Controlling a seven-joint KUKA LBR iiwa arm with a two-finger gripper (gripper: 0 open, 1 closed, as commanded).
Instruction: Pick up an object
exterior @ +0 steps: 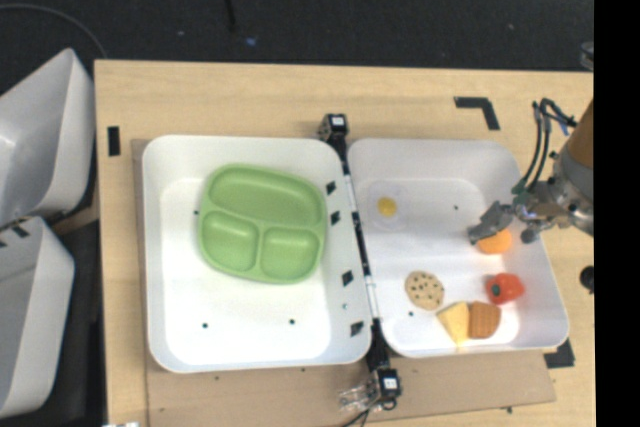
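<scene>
Your gripper sits at the right bin's right edge, fingers spread astride a small orange piece, not yet pinching it, so judge this the approach to a grasp. Toward the bin's front right corner lie a glossy red tomato, a flat speckled cookie and a yellow wedge. The left bin carries a smooth green divided plate.

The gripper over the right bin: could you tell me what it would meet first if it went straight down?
Most likely the orange toy just beneath the gripper; its height above it is unclear from this slanted view.
</scene>
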